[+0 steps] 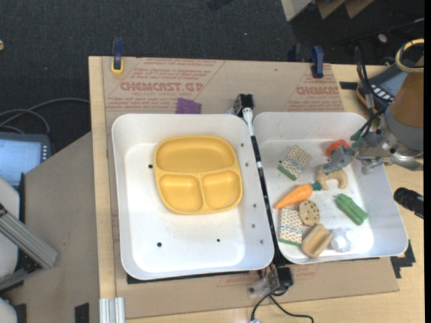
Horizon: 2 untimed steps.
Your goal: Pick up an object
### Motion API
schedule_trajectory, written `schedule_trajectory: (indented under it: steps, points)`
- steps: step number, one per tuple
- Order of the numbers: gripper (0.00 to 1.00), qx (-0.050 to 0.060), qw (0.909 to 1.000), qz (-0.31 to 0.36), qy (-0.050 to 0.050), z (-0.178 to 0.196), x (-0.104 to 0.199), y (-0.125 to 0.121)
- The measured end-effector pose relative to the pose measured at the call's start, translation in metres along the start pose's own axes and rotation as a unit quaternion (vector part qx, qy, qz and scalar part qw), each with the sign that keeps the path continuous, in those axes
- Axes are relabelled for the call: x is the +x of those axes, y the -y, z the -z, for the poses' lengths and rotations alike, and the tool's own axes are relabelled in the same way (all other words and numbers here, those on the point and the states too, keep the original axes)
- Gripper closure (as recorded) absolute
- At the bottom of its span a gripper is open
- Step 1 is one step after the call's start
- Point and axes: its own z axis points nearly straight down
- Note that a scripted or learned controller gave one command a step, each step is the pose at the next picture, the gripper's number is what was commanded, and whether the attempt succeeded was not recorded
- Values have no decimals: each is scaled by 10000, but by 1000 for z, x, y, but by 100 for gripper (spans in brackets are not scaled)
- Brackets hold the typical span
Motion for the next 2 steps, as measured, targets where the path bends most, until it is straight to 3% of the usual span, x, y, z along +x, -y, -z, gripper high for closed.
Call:
schedule_trajectory:
  steps: [1,2]
  points:
    - [0,-69,10000,7,10,-85,24,-46]
    - [0,-98,9999,18,55,-92,48,-102]
